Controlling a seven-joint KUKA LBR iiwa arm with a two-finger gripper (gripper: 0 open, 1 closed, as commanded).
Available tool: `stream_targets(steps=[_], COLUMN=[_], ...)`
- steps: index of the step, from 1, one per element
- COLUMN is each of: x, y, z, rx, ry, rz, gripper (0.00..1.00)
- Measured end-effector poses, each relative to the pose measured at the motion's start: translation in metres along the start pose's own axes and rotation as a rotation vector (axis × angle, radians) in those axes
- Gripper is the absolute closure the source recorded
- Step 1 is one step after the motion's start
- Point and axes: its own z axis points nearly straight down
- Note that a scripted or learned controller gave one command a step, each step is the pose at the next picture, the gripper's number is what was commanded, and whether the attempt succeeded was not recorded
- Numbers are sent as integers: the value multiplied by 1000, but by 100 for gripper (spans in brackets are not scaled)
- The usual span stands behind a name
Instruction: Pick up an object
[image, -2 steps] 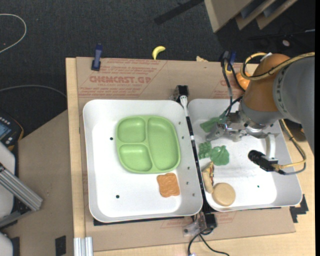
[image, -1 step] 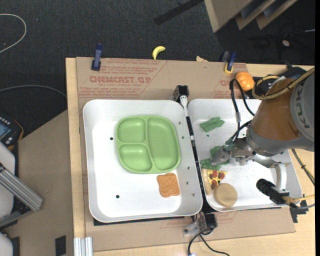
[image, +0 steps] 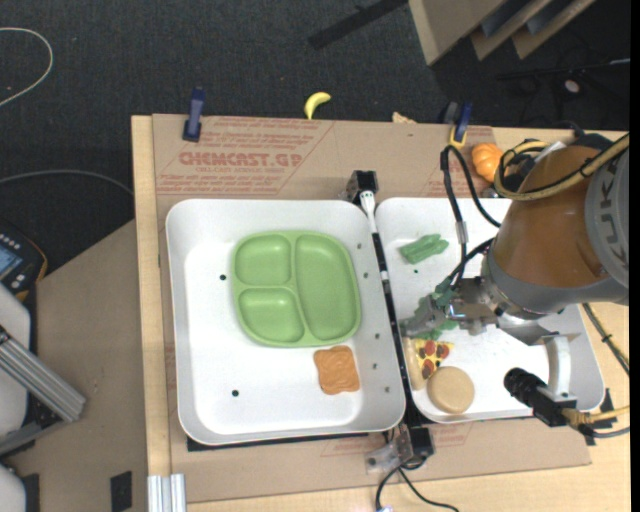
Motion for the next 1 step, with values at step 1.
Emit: stream_targets(steps=[1], x=[-4], y=[2], z=[-6], rx=[0], ry=[-3], rz=[7], gripper=[100])
